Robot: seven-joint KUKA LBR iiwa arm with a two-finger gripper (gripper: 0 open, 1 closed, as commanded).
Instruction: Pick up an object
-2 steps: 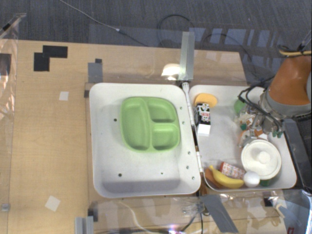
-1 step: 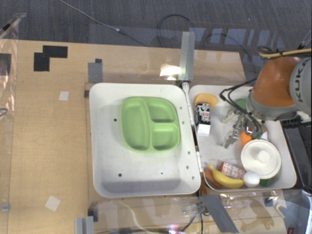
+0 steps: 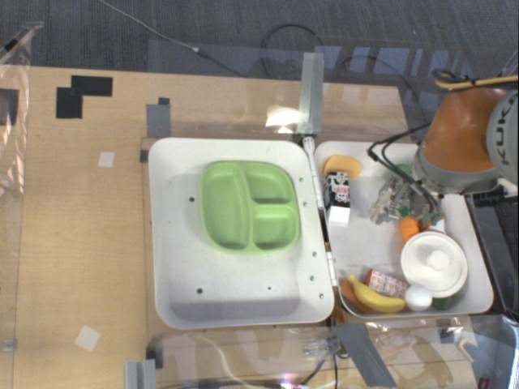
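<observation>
1. Nearest the camera, at the near edge of the right bin (image 3: 478, 298), lie a yellow banana (image 3: 375, 300), a white ball (image 3: 418, 298) touching its right end, and a small red-and-white packet (image 3: 386, 282) just behind the banana.
2. Just behind the ball sits a round white bowl (image 3: 435, 263), with something dark green (image 3: 443, 302) showing at its near rim.
3. My gripper (image 3: 395, 205) hangs over the middle of the right bin, beyond the bowl. The metal fingers (image 3: 384, 209) point down and toward the left bin. I cannot tell how far apart they stand, and I see nothing between them.
4. An orange item (image 3: 409, 229) lies just beside my fingers on the near right, between them and the bowl. Whether I touch it cannot be told.
5. Left of my fingers, apart from them, a small black-and-white carton (image 3: 337, 191) lies along the bin's left wall, with a white block (image 3: 339, 215) at its near end and a yellow-orange rounded piece (image 3: 343, 167) at its far end.
6. My wrist, with its orange band (image 3: 459, 136), reaches in over the far right corner of the right bin; black cables (image 3: 389, 146) loop beside it.
7. In the left bin (image 3: 174, 298), a green divided plate (image 3: 249, 206) rests near the middle, well apart from my gripper.
</observation>
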